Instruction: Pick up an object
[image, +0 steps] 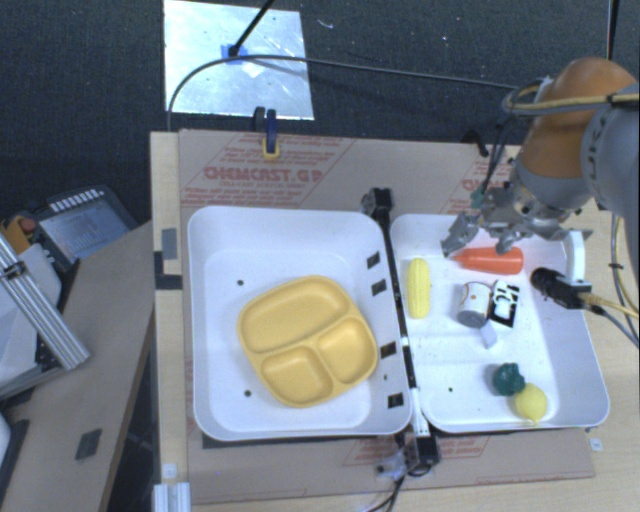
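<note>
Where tool (482, 237) hovers, carrot (490, 261) lies crosswise.

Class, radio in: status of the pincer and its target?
Pincer open, astride orange carrot, right bin. Not gripped yet. Corn cob and cup nearby, apart.

Both white bins (290, 225) look like smooth, slightly glossy plastic, and the yellow divided tray (306, 340) has that same molded plastic look but more matt. Under them sits a plain matt cardboard sheet (330, 165), with a shiny metal plate (238, 60) behind it.
</note>
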